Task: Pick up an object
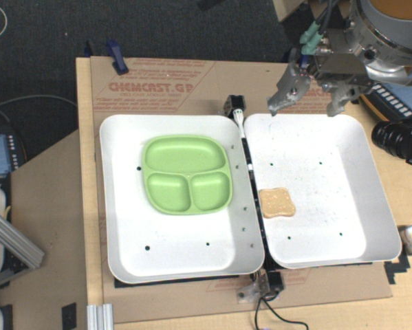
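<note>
Gripper [309, 100] hung open above right bin [343, 150] far edge. Toast slice [276, 203] lay near divider. Green tray [187, 174] sat in left bin [123, 205].

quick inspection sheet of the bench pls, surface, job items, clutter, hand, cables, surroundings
surface: two shallow white bins side by side, left bin and right bin, on a cardboard sheet with red print.
job's things: a tan toast-shaped piece lies flat in the right bin, near its left wall; a green divided plate lies in the left bin.
clutter: dark specks scattered on the right bin's floor; a blue clip on the cardboard's far edge.
hand: the hand hangs open over the right bin's far rim, nothing between its fingers.
cables: a black cable runs off the near edge; thin wires at far left.
surroundings: dark carpet; metal rail at left.
</note>
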`<action>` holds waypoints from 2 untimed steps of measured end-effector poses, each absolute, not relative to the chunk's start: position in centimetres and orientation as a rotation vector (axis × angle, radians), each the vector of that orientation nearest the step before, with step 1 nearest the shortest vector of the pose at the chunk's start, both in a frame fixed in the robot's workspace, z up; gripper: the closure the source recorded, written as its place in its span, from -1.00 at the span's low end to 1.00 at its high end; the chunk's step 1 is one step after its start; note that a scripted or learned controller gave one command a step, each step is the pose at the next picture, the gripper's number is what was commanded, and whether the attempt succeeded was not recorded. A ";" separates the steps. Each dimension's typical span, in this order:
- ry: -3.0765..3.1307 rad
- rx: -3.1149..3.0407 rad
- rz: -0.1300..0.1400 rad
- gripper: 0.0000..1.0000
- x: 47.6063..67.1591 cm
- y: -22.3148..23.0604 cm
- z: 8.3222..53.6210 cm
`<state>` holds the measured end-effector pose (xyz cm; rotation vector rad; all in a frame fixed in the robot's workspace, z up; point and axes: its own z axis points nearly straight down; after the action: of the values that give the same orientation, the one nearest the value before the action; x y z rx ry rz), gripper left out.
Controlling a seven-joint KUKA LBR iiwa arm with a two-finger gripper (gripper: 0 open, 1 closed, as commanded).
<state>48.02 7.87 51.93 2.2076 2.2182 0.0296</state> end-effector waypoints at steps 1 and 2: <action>2.233 2.218 -0.012 -1.00 47.8 14.0 44.4; 2.216 2.234 -0.014 -1.00 47.8 6.1 35.4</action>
<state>47.84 6.05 35.41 2.2337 2.2161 -0.0137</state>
